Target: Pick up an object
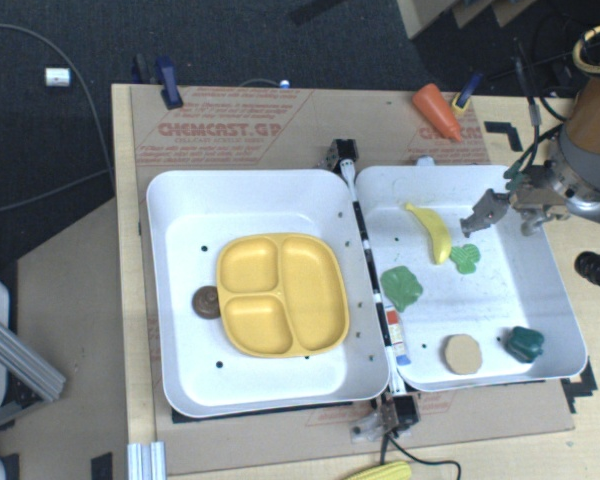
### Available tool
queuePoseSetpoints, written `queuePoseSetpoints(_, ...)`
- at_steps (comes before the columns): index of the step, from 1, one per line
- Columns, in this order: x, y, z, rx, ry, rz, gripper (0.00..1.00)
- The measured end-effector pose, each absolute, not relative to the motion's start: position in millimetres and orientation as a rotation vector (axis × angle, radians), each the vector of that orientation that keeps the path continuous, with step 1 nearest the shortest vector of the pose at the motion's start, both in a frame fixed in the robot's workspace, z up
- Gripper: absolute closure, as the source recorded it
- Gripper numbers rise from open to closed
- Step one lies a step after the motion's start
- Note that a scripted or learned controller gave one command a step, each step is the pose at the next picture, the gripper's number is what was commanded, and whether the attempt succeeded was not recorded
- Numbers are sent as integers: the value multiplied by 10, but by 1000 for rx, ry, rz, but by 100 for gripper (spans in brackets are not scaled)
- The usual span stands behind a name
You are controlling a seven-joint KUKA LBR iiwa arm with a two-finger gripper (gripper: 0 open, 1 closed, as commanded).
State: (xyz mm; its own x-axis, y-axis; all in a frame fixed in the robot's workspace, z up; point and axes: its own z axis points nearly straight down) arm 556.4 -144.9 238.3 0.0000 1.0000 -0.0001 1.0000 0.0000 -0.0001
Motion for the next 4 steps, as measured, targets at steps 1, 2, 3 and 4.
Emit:
queuePoseSetpoints(1,5864,-1464,865,2219,2219,5,0)
queuePoseSetpoints(2,5874,-1476,973,2217,2213,6,100)
queuePoseSetpoints(3,5872,-1476,972,2217,2213,6,0)
queuePoseSetpoints(4,5774,-1149,913,2223,2224,-1,0)
